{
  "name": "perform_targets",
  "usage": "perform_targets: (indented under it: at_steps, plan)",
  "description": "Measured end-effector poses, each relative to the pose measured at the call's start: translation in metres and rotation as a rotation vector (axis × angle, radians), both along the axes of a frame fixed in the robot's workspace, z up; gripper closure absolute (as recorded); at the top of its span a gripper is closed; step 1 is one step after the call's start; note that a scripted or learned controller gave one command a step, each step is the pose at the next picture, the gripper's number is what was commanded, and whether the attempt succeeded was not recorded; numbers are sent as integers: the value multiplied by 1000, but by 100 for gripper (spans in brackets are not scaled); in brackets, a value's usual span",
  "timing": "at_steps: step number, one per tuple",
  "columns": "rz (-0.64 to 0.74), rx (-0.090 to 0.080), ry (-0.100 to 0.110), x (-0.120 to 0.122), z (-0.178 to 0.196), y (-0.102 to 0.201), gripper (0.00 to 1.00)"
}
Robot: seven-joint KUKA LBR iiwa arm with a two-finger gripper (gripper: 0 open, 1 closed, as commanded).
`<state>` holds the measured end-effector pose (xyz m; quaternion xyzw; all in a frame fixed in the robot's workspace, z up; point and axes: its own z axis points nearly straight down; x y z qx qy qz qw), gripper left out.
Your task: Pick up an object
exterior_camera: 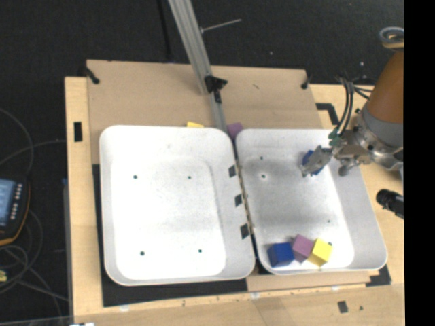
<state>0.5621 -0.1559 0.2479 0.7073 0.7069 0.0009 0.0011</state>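
Camera view: the jaws [325,160] grip a small blue block [314,161] above the right-hand shallow white bin [353,202], lift apparently underway; next, raise it clear.

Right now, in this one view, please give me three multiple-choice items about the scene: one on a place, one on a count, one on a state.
1. Where do the three small blocks lie?
A. in the middle of the left bin
B. at the near edge of the right bin
C. on the bench outside the bins

2. How many blocks lie together there?
A. one
B. three
C. five

3. Where is the gripper?
A. above the right bin, away from the blocks
B. pressed on the yellow block
C. over the left bin

Key: 1 B, the blue block, purple block and yellow block cluster at the near edge of the right bin. 2 B, three colours are side by side. 3 A, the gripper is over the right bin's far part, apart from the blocks; the left bin lies across the divide.
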Motion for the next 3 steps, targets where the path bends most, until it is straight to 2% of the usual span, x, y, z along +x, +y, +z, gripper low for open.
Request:
perform_targets:
  at_steps: [1, 2, 3]
  plan:
    - [1, -2, 6, 52, -121, -37, 0]
    - [-7, 2, 48, 94, -155, -23, 0]
    - [-10, 25, 85, 104, -157, -37, 0]
